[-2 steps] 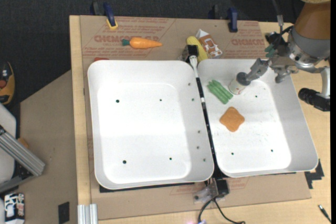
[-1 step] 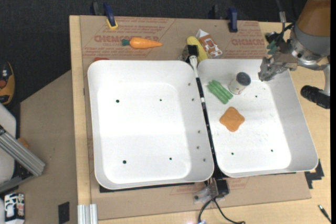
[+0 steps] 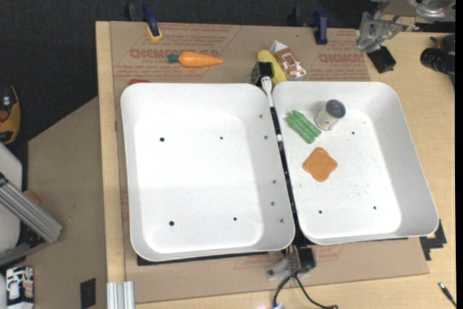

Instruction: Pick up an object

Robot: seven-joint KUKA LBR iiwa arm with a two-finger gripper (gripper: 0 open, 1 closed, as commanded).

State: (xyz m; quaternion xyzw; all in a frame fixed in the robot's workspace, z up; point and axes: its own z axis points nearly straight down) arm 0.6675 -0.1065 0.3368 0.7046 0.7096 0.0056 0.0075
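Note:
Three things lie in the right bin [image 3: 405,177]: a green ridged piece [image 3: 302,125] near its left wall, a small grey-topped white can [image 3: 331,113] just right of it, and a flat orange piece [image 3: 319,164] closer to the front. My gripper [image 3: 372,35] hangs past the right bin's far right corner, above the cardboard and well away from all three. Nothing shows in its grasp.
The left bin [image 3: 145,155] stands beside the right one. Behind the bins on the cardboard lie an orange carrot [image 3: 197,59], a yellow item [image 3: 266,61] and a brown-and-white packet [image 3: 290,63]. Two blue clamps [image 3: 152,22] [image 3: 320,24] hold the board's far edge.

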